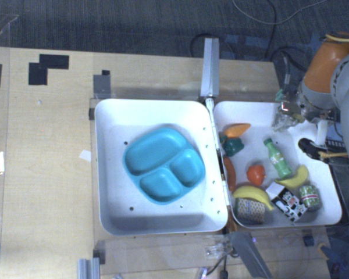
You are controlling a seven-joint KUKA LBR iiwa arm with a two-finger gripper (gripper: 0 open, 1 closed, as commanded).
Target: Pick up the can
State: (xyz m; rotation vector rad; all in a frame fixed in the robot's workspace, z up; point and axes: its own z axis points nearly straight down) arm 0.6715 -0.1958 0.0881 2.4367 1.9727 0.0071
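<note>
Can (309,196): small green-labelled metal cylinder, far below the claw (286,121) in the bin's near right corner. Rigid, light, slick; grip its sides. You cannot tell the claw's state.

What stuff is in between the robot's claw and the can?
From the camera view, the green bottle and a banana lie between the gripper and the can.

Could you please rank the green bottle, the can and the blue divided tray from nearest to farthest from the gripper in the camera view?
From the gripper, at the right bin's far right corner:
1. Green bottle, mid right bin, just below the gripper.
2. Can, near right corner of the same bin, beside a banana.
3. Blue divided tray, in the left bin.
</note>
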